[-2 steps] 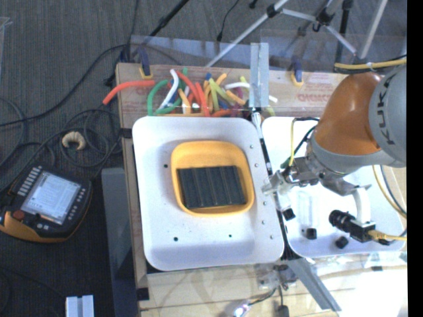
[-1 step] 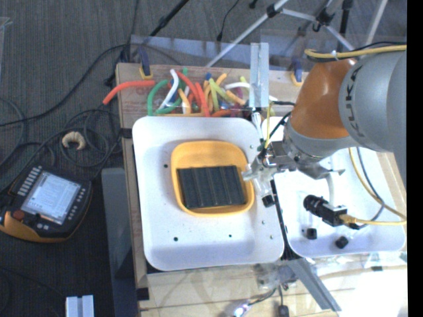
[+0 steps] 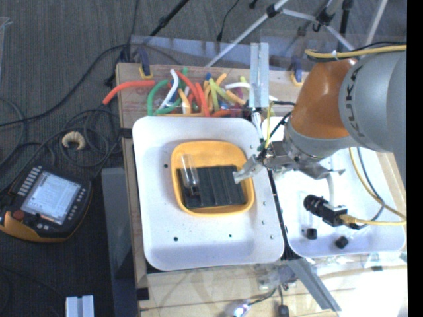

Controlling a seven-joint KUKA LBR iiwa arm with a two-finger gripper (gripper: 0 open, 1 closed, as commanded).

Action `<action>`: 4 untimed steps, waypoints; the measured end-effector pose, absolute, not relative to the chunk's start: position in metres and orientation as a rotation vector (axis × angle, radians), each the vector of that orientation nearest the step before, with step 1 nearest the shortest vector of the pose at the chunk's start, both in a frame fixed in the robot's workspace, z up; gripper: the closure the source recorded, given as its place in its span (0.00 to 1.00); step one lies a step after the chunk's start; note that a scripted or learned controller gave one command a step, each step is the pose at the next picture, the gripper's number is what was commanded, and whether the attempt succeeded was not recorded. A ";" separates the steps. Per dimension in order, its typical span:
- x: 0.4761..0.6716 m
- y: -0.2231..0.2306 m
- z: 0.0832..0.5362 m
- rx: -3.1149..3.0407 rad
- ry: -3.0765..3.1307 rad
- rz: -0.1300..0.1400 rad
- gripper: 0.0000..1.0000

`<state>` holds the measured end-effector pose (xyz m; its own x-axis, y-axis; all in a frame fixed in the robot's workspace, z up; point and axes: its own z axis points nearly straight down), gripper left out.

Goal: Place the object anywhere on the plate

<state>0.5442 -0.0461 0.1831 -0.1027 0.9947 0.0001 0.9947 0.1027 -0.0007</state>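
from my feed, the dark ridged object lay flat on the yellow plate in the left bin. the gripper hung at the plate's right rim, touching the object's corner; i couldn't tell its state.

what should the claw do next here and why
Probably lift straight up and clear. The dark flat object already lies on the yellow plate in the left bin, and the claw sits at the plate's right rim, right beside it.
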 end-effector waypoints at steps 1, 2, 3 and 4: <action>0.559 -0.081 0.275 -1.618 -2.695 0.001 0.00; 0.597 -0.166 0.223 -1.505 -2.760 0.002 0.00; 0.619 -0.224 0.270 -1.150 -2.930 0.003 0.00; 0.665 -0.222 0.243 -0.806 -3.042 0.002 0.00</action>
